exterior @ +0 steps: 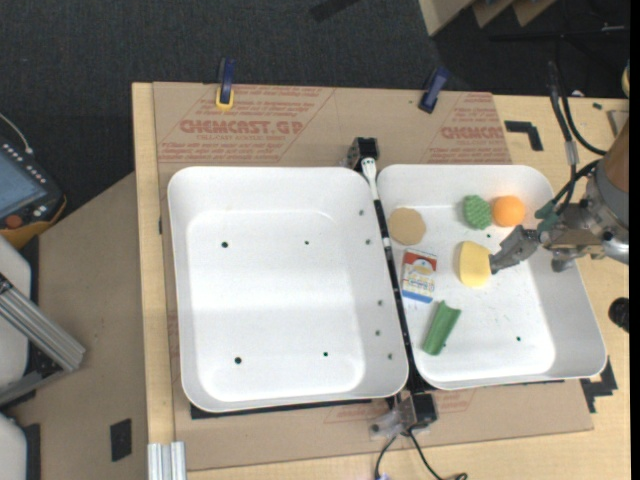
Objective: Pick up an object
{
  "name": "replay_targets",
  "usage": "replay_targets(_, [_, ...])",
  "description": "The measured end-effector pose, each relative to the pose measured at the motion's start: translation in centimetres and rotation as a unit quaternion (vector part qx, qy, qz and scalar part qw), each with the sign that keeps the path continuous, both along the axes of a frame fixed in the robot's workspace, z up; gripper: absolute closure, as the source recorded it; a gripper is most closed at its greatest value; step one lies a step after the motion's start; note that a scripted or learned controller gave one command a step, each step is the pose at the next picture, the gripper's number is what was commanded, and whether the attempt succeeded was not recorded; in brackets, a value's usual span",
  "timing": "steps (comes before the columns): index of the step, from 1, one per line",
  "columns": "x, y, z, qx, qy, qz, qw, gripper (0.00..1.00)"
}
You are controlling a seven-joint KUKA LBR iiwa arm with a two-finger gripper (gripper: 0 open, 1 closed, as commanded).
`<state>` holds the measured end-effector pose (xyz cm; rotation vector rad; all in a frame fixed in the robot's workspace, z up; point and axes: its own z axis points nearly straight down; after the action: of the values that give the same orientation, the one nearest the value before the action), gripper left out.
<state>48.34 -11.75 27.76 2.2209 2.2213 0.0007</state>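
The right bin (pixel 560 348) holds several small objects. A yellow rounded piece (pixel 473 265) lies near its middle. My gripper (pixel 503 254) reaches in from the right, its tip right beside that yellow piece on its right side, and nothing is visibly held. A green bumpy item (pixel 477 211) and an orange ball (pixel 509 210) lie side by side just behind the gripper. A tan round disc (pixel 407 225) sits near the bin's left wall. Below it lies a small red, white and blue packet (pixel 419 276), then a green oblong block (pixel 440 329).
The left bin (pixel 200 268) sits beside the right one, and they meet at a dark centre divider (pixel 388 268). Both rest on a brown cardboard sheet (pixel 300 118) held by two clamps at the back. Cables hang at the far right near the arm.
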Motion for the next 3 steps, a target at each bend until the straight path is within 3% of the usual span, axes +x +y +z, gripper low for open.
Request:
replay_targets(1, [-0.5,10.0,-5.2,0.0019,0.004,0.004,1.0000,0.00])
replay_targets(2, [-0.4,2.0,-0.8,-0.0016,-0.002,-0.003,1.0000,0.00])
replay_targets(3, [-0.5,7.9,-7.8,0.0017,0.005,0.002,1.0000,0.00])
